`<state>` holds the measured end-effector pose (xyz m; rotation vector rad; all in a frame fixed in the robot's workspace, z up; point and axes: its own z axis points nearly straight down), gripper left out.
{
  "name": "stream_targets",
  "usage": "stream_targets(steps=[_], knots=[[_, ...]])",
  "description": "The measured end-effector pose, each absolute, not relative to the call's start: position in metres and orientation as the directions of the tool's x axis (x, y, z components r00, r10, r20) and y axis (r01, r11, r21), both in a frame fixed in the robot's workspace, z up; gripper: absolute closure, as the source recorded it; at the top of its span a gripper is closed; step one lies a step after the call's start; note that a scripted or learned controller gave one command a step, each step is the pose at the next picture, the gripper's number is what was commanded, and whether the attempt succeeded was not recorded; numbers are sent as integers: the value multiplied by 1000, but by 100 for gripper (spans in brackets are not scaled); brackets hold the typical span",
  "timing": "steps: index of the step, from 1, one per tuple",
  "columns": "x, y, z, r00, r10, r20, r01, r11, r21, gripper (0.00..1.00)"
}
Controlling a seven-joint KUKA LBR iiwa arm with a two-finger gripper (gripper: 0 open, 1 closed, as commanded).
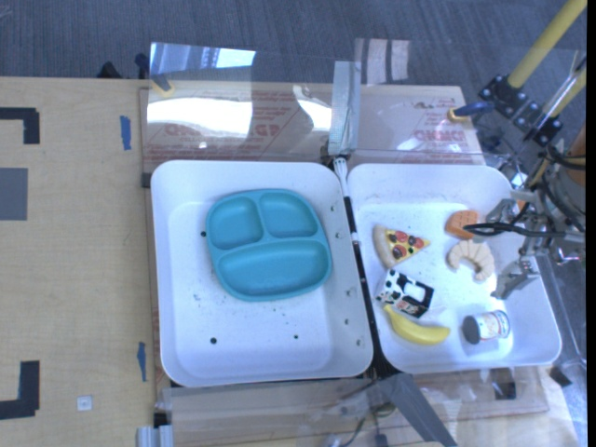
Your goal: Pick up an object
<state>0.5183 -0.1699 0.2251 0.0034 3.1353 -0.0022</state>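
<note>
Here the right bin point(545, 338) holds a pizza slice point(400, 244), croissant point(474, 259), banana point(417, 329), small can point(487, 327) and a black-and-white toy point(406, 292), near one another; the hand point(518, 277) hangs by the croissant, its state I cannot tell; a descent risks nudging neighbours, or the can rolling away.

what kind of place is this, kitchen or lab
Most likely a robotics lab bench, not a kitchen. Two shallow white bins sit side by side, one holding a blue divided plate, the other toy food such as a pizza slice and a banana.
</note>
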Motion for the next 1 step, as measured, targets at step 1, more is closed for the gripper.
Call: stream_targets(steps=[1], knots=[[529, -160, 89, -891, 453, -11, 453, 891, 2, 0]])
